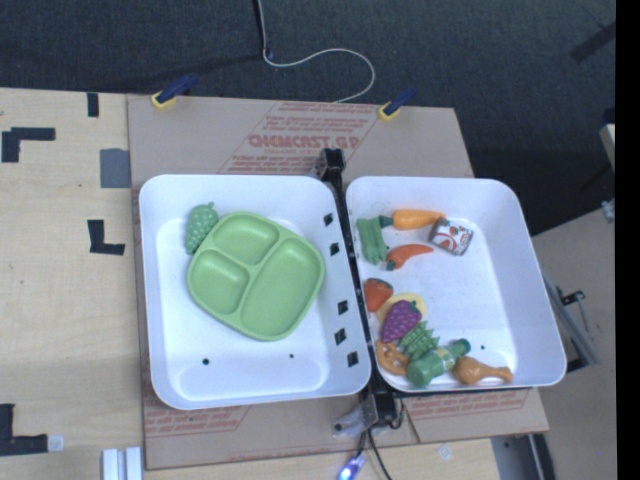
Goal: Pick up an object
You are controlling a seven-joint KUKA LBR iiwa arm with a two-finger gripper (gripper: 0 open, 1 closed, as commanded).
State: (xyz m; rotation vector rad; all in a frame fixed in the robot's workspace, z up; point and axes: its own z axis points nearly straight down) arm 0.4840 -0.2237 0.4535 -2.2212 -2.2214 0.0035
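Orange, green and purple toy food all lies loose in the bins, nothing lifted; jaw state: can't tell, apart or together. So the pick looks not yet begun, w/ approach, grasp and lift all left, as I judge it. Most candidates sit in the right bin (500, 268): an orange carrot (415, 218) near the top, a small red-and-white can (450, 236) just beside its tip, tilted on its side, a green pod (371, 240) by the divider, and an orange-red pepper (408, 255) below the carrot. Lower down things crowd: a red piece (377, 293), purple grapes (398, 320) on a yellow bit, a green bottle-like item (435, 365) and a tan squash (480, 372) touching at the bottom rim. The left bin (165, 298) bears 1 big green divided plate (256, 273), 3 compartments, w/ green grapes (201, 226) touching its upper left edge. The can and carrot look the easiest picks, being apart from the cluster; the plate is prob. too broad and flat.
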